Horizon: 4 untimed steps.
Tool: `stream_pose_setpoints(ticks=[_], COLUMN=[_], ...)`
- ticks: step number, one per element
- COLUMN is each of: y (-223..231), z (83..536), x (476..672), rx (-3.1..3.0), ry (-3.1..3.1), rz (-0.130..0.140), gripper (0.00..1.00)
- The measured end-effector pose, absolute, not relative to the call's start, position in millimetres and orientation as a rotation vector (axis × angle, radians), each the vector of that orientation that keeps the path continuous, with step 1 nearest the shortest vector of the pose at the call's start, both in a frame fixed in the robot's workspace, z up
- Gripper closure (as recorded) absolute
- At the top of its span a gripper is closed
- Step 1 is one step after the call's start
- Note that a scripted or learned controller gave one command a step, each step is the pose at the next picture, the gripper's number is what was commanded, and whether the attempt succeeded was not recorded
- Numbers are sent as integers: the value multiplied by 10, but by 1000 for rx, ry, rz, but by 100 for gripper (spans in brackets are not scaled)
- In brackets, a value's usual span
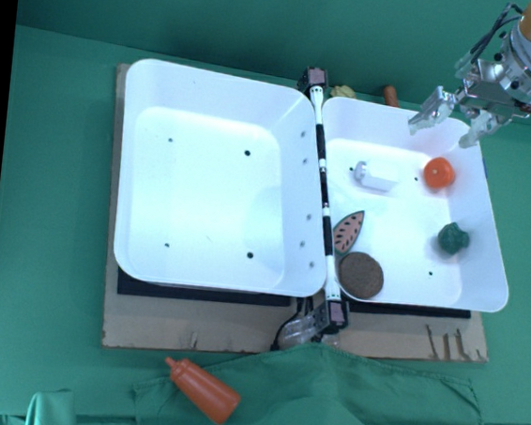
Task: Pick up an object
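Green cloth covers the table (51, 184), where two white bins sit on cardboard. Nearest the gripper (453, 115), an orange ball (439, 172) lies in the right bin (485, 277) close to its far right wall. The gripper hangs above that rim, fingers apart, holding nothing. A descent here could strike the wall, or the ball could roll away from one finger. That bin also holds a white block (374, 178), a dark green lump (452, 238), a leaf-shaped piece (347, 231) and a brown disc (361, 274). The left bin (166, 83) sits alongside.
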<state>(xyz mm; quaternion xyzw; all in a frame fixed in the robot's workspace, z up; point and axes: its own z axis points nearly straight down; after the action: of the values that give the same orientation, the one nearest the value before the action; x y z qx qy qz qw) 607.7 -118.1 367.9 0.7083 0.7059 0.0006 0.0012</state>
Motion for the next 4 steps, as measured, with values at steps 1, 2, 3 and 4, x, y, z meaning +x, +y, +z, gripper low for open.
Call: stream_pose_setpoints(ticks=[1,2,3,4], y=[-1182,-1246,-1318,-1328], z=[3679,3118,2630,2016], x=[6077,6012,5929,5941], rx=[2223,2227,2227,2227], ry=[2216,2216,2216,2218], rz=[2,-4,-3,-4], gripper=[0,0,0,0])
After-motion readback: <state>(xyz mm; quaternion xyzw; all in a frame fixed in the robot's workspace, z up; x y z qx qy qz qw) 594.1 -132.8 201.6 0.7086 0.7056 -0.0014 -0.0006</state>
